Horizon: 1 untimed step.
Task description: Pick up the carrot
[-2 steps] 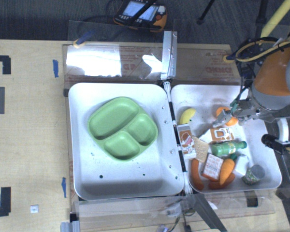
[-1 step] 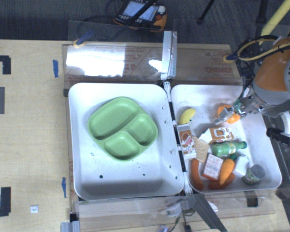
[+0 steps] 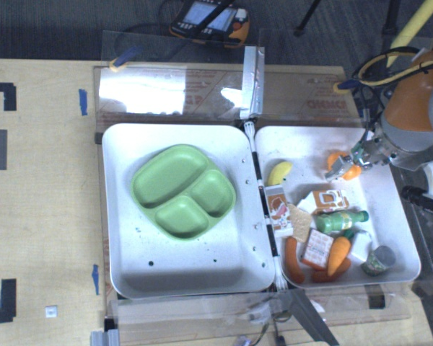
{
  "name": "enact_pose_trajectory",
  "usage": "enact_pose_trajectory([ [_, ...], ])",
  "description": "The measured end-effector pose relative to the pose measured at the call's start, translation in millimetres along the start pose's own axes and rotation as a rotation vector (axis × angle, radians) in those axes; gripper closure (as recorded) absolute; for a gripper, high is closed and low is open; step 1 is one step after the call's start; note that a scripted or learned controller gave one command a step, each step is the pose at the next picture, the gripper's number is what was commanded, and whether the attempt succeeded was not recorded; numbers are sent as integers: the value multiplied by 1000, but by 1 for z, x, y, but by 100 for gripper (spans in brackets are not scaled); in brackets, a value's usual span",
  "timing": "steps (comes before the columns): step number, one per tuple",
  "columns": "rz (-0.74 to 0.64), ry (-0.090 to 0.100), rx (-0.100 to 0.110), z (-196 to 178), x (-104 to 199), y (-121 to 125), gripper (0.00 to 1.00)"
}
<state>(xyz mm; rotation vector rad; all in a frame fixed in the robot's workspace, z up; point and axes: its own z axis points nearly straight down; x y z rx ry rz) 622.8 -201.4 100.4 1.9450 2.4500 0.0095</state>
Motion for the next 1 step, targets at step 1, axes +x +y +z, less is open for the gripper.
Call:
enact_pose_trajectory([
  [1,15,4,11,-89,26,54,100],
])
